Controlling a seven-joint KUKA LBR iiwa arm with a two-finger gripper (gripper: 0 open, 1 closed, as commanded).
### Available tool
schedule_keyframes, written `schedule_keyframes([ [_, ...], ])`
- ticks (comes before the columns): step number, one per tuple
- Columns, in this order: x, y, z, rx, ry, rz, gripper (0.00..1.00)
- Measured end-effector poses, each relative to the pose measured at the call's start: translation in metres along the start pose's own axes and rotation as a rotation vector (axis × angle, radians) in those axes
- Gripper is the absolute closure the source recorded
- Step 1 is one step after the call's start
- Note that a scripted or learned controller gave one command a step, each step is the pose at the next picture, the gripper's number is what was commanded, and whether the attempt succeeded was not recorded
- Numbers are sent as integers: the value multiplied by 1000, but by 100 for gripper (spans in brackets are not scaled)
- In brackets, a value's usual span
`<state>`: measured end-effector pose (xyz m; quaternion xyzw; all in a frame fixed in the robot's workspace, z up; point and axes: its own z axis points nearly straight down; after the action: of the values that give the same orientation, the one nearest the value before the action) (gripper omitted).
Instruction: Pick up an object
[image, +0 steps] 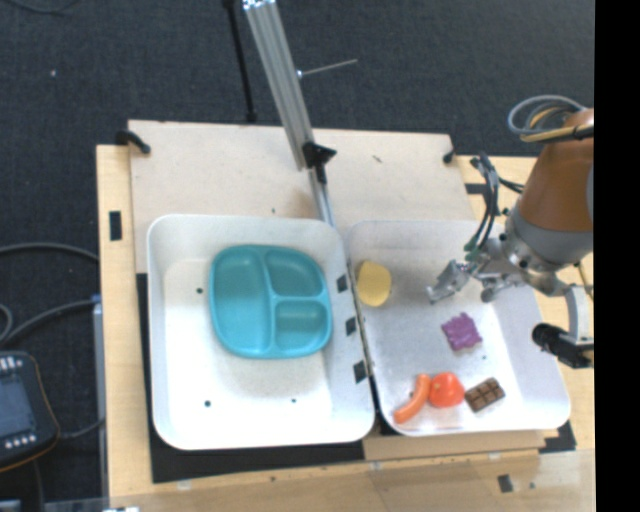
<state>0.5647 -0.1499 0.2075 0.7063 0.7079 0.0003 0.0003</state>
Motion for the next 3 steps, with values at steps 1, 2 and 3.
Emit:
schedule_keyframes([
  [1,0,0,0,-1,0,1,0],
  [2,4,8,55,4,-1,1,0],
  [3,3,9,106,0,-2,2,0],
])
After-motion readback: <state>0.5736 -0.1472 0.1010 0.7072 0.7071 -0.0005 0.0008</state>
